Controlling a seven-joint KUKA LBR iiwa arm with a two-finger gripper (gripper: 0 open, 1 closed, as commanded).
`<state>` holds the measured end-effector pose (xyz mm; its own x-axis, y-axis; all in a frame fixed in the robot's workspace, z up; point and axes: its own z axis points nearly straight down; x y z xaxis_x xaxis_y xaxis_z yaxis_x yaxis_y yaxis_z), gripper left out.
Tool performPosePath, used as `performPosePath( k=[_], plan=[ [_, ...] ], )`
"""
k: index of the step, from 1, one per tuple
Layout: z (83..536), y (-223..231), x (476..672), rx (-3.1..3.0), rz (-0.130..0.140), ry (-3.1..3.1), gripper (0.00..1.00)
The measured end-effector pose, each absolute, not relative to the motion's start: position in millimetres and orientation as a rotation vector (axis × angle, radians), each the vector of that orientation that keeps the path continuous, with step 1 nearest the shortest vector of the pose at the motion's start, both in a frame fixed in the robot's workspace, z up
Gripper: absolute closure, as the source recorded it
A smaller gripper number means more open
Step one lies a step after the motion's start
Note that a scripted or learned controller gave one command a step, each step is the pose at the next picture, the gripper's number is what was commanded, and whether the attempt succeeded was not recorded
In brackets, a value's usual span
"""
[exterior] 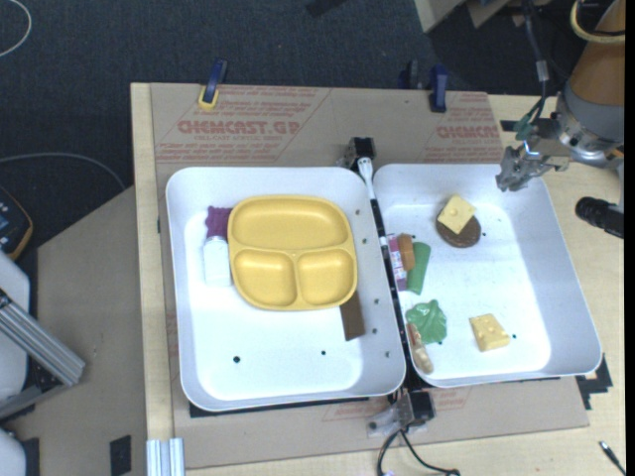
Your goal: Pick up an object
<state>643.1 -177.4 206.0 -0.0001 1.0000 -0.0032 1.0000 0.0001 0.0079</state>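
**Gripper at the far rim of the right bin, nothing picked yet**

I read this as the approach step. The gripper (518,170) hangs over the far right corner of the right bin (556,296), near the rim, and I see nothing between its fingers. They are small and dark against the bin edge from up here, so I can't tell how far apart they stand.

The nearest candidate is the yellow block (455,212), which sits on a brown disc (462,231) in the far half of that bin, a little to the left of the gripper and closer to me. In my judgement the next move calls for a shift toward it, a descent, and a close square across the block's sides so it doesn't slip off the disc.

My count for the right bin:
- two yellow blocks, the second one (489,331) near the front
- one brown disc
- two green pieces: one (418,267) by the left wall, one crumpled (428,320) lower down
- one striped bar (400,259) against the left wall
- one tan piece (420,350) at the front left, possibly a bread shape

Left bin (198,360):
- one yellow tray (293,251) with three compartments
- one purple item (217,220) and one white item (215,262) at its left edge
- one brown strip (351,319) at its front right corner
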Motion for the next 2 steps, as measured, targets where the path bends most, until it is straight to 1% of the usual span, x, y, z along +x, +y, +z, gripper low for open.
performPosePath(
  k=[1,2],
  plan=[
    [227.0,-177.7,644.3,2.216,0.004,2.218,1.0],
    [236.1,-136.9,619.4,2.22,0.0,2.227,1.0]
  ],
)
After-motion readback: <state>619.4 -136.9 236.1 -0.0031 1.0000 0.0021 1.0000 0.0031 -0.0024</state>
